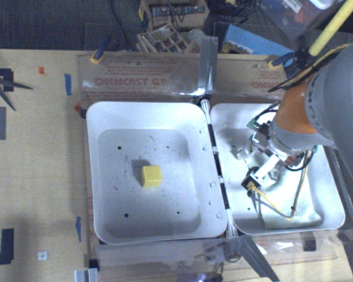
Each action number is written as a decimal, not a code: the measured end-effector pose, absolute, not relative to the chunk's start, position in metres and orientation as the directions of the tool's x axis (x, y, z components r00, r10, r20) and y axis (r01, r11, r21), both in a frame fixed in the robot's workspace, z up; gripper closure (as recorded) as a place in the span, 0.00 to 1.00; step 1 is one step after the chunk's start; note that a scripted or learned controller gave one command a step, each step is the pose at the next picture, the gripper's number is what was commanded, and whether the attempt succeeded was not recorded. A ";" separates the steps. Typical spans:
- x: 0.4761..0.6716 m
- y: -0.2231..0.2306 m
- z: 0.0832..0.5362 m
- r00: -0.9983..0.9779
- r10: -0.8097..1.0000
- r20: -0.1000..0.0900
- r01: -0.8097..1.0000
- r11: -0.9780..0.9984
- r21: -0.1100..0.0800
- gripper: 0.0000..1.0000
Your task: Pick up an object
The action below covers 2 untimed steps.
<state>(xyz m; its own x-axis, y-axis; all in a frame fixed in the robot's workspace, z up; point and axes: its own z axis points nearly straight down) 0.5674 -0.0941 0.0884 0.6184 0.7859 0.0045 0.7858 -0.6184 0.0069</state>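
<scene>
gripper (242, 152) over right bin (320, 201), grip state untellable, well apart from block (152, 175) in left bin (109, 128): closing here likely grabs nothing.

Pale wooden tabletop (35, 175) carrying two shallow white plastic bins side by side: left bin (97, 134), right bin (323, 213), their rims meeting at the centre. Behind both, a brown cardboard sheet with red lettering (135, 81). Far left, a short blue tape strip (67, 84) near a small orange-red mark (41, 70).
</scene>
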 end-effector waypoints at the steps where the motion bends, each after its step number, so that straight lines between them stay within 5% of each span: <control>1: 0.568 -0.097 0.099 0.623 0.782 0.007 0.782 -0.623 0.010 1.00; 2: 0.534 -0.107 0.145 0.166 0.986 0.001 0.986 -0.166 -0.002 1.00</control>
<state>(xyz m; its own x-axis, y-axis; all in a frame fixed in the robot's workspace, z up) 0.5336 -0.1071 0.1450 0.1659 0.9861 0.0011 0.9861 -0.1659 -0.0023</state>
